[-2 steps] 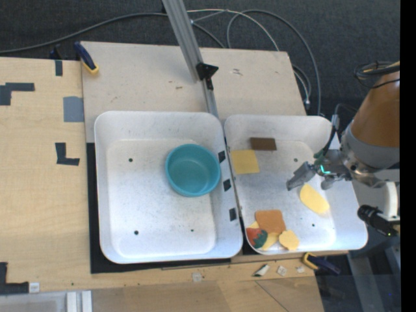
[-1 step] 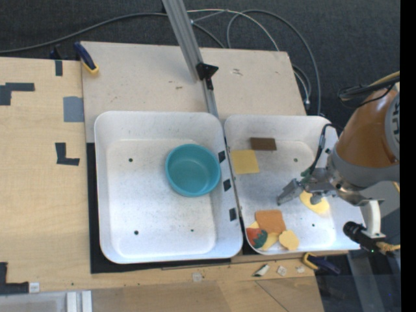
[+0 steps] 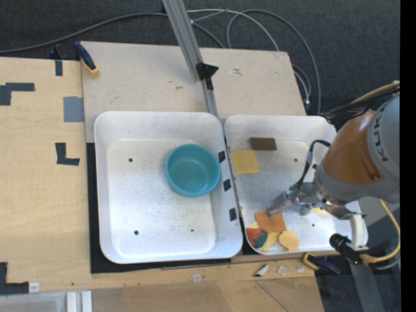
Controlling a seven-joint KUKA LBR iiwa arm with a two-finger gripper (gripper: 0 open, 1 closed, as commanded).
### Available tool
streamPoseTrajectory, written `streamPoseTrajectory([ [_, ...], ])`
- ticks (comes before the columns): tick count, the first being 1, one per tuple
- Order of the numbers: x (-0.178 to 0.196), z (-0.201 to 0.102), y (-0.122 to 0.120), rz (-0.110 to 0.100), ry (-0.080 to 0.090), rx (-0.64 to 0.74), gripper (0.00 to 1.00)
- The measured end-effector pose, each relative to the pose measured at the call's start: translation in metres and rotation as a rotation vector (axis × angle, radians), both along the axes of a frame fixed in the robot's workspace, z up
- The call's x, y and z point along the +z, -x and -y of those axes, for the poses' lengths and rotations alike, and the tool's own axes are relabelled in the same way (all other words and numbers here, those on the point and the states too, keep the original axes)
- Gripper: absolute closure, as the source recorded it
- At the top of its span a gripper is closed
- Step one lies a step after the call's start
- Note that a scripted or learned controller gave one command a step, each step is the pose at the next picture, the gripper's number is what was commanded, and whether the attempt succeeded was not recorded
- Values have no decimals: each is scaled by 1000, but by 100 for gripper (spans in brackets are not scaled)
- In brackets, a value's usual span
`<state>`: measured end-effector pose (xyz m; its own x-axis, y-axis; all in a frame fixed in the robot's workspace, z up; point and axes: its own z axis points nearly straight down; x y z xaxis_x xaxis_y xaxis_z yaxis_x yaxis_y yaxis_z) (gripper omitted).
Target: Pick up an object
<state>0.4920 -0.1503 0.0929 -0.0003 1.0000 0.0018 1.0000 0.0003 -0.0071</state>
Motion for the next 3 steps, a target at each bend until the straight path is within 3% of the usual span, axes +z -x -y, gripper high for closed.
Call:
streamPoseTrajectory([
  [1,-1,0,-1,8,0,0,0],
  [2,9,-1,-1,8,0,2,100],
  [3,71,-3,0,11,3,2,100],
])
